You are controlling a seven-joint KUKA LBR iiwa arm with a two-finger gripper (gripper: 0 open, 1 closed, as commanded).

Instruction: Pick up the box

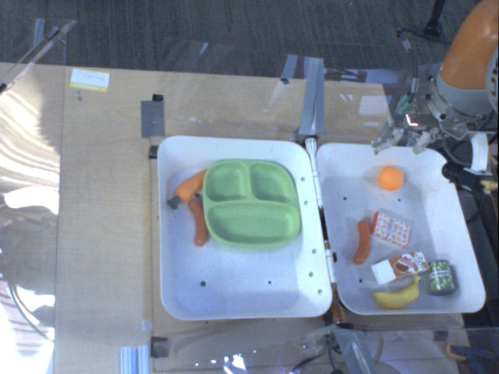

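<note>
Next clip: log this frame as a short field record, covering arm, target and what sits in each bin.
arm: at the right bin's far right corner, gripper above the rim
target: box, red patterned, lying in the right bin, untouched
right bin also: orange ball, sausage, carton, banana, green can
left bin: green divided plate, carrot, sausage

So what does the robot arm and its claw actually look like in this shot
The arm enters at the upper right as a rounded orange section with a grey metal ring beneath it. Below that, the claw is a cluster of dull grey metal parts with a small red light glowing on it. Dark cables run along the arm's side near a white fitting.
</note>
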